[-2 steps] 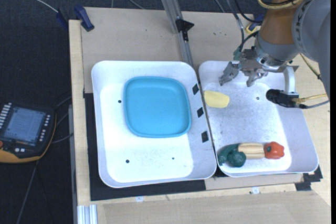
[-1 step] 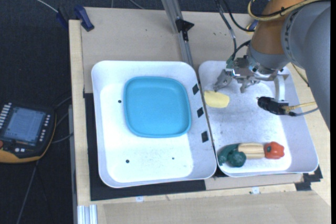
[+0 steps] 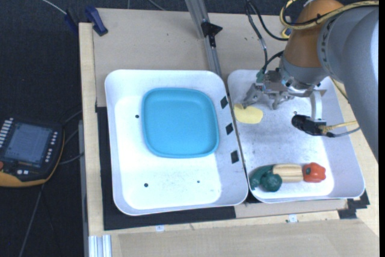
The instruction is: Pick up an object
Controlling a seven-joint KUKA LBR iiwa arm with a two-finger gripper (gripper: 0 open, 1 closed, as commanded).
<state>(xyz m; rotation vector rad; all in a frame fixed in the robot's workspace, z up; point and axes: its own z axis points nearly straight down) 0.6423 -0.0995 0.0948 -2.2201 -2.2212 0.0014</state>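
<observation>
Hovering near the right bin's (image 3: 355, 180) far-left rim, the tool (image 3: 269, 96).

A handheld control pendant (image 3: 27, 150) lies left of the bench, and a blue clamp (image 3: 96, 20) grips the bench's far-left corner.

Gripper (image 3: 269, 95) over right bin (image 3: 346, 180) (near yellow object (image 3: 249, 114)).

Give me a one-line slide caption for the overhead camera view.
KUKA arm's gripper poised over the right bin beside a pale yellow object; blue plate rests in the left bin.
</observation>
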